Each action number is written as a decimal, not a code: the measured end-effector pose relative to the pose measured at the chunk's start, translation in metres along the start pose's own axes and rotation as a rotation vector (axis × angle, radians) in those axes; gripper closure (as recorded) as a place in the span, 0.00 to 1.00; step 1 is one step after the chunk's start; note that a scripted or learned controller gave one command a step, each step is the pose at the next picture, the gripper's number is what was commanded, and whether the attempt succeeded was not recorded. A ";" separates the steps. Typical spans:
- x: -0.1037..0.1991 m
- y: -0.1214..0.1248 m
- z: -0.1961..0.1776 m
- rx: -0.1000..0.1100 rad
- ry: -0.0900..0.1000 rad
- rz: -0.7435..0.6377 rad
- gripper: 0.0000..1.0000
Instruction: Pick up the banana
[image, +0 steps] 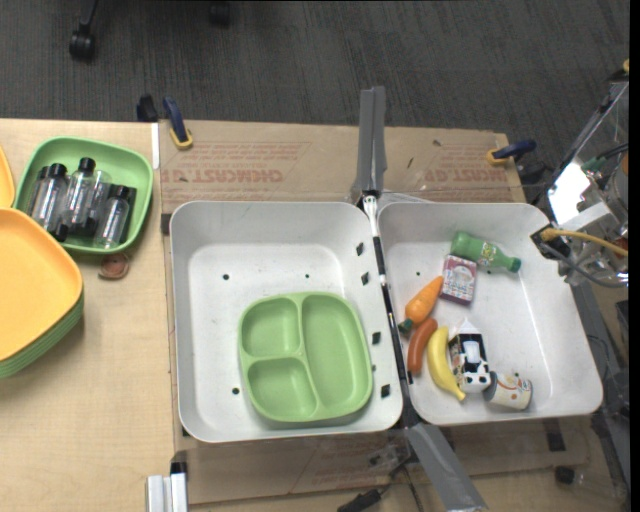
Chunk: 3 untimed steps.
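Observation:
The yellow banana (441, 362) lies lengthwise in the right bin (550, 330), near its front left corner. A red pepper-like toy (418, 345) lies along the banana's left side. A black-and-white cow-print carton (470, 362) touches its right side. The banana's top face is uncovered.
In the right bin are also an orange carrot (424, 298), a pink box (459, 279), a green bottle (484, 252) and a white cup (511, 391). The left bin (200, 300) holds a green divided plate (305, 356). A green tray of bottles (85, 195) and stacked orange plates (35, 290) sit far left.

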<state>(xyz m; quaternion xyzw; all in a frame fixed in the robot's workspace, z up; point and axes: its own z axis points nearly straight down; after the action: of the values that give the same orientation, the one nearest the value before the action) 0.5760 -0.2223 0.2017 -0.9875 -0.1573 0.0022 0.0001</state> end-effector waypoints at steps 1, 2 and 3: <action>-0.008 -0.106 -0.066 0.001 0.000 -0.282 1.00; -0.039 -0.021 0.066 0.002 0.000 -0.168 1.00; -0.055 -0.018 -0.018 0.000 0.000 0.107 1.00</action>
<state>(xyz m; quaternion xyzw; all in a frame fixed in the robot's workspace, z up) 0.5183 -0.2222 0.2200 -0.9945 -0.1043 0.0022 0.0002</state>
